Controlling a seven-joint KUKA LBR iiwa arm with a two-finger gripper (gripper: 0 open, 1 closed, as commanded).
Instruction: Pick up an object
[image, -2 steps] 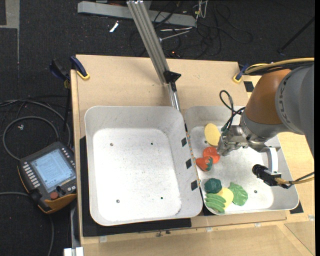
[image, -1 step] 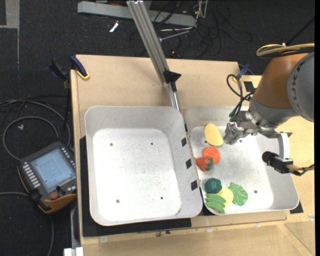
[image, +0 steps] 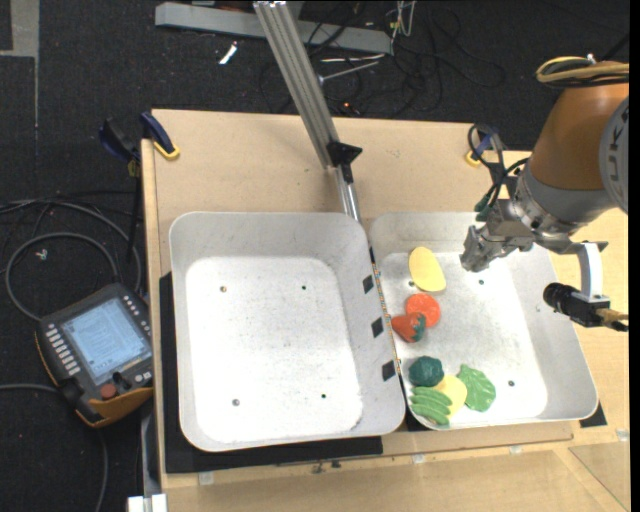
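Several small toy foods lie in the right bin (image: 530, 330). A yellow oval piece (image: 427, 268) rests near its far left corner. Below it sit an orange-and-red piece (image: 417, 314), then a dark green round piece (image: 426, 371), a pale yellow piece (image: 452, 390), a light green leafy piece (image: 478, 389) and a green pod (image: 431, 404) near the front edge. My gripper (image: 477, 256) hangs over the far part of the right bin, a short way right of the yellow oval, with nothing seen between its fingers.
The left bin (image: 270, 340) lies beside the right one, with black clips along the shared edge. A slanted metal pole (image: 310, 100) rises at the back. A teach pendant (image: 95, 345) sits on the floor at left.
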